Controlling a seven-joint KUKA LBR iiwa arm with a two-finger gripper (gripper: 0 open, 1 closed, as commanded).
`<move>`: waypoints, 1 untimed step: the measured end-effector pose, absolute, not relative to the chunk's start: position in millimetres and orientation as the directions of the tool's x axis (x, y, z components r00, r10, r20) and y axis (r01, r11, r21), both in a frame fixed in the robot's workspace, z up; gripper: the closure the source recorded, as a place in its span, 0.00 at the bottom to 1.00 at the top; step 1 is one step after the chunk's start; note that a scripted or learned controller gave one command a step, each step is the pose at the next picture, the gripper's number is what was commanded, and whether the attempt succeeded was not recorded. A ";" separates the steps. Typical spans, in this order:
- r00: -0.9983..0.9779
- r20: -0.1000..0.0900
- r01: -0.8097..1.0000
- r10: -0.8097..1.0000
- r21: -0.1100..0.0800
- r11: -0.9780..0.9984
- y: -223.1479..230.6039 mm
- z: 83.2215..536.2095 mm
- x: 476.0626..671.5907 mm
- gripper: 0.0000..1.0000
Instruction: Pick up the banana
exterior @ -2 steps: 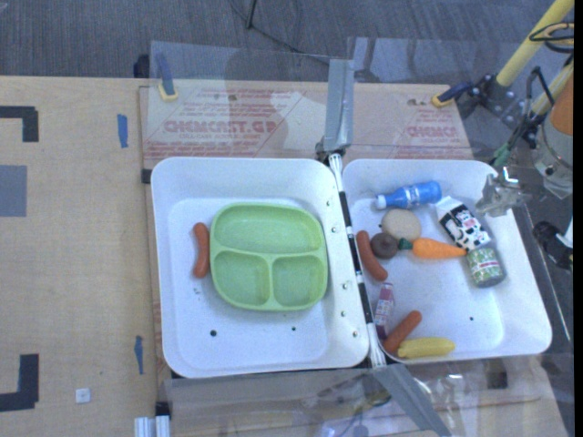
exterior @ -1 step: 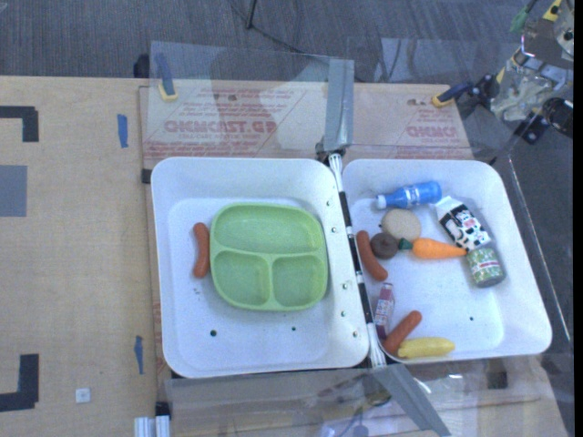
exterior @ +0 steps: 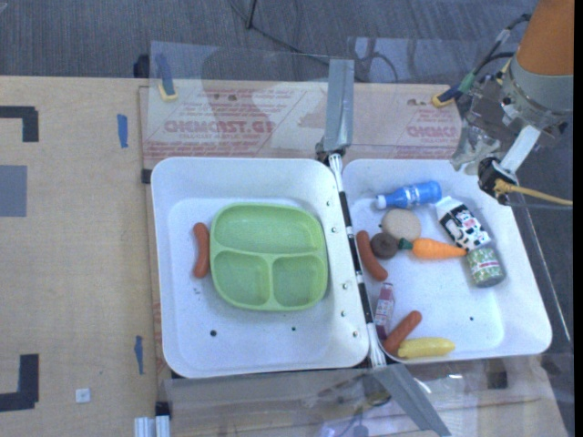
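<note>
The banana [exterior: 426,346] is small and yellow. It lies flat at the front edge of the right bin [exterior: 519,330], with its left tip against a red-orange sausage [exterior: 402,330]. My gripper [exterior: 474,142] hangs over the far right corner of that bin, well away from the banana and higher up. The wrist and its fittings hide the gripper's tip. Nothing appears to be held under it.
The right bin also holds a blue bottle [exterior: 410,195], a beige lump [exterior: 401,223], a dark ball [exterior: 383,245], a carrot [exterior: 437,249], a cow-print carton [exterior: 463,225], a green speckled jar [exterior: 484,266], another sausage [exterior: 370,255] and a pink tube [exterior: 383,303]. In the left bin are a green divided plate [exterior: 270,256] and a sausage [exterior: 200,249].
</note>
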State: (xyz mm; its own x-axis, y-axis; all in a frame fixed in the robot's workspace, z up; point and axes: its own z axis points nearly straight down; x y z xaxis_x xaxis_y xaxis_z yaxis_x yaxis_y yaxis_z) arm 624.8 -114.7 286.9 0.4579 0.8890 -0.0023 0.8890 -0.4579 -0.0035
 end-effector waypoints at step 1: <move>0.470 -0.002 0.882 0.882 -0.004 -0.470 -45.5 294.0 620.6 1.00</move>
State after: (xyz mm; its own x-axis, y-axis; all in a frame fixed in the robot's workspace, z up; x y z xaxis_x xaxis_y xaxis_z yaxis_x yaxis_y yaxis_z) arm 620.6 -45.5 294.0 0.4704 0.8825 -0.0021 0.8825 -0.4704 -0.0037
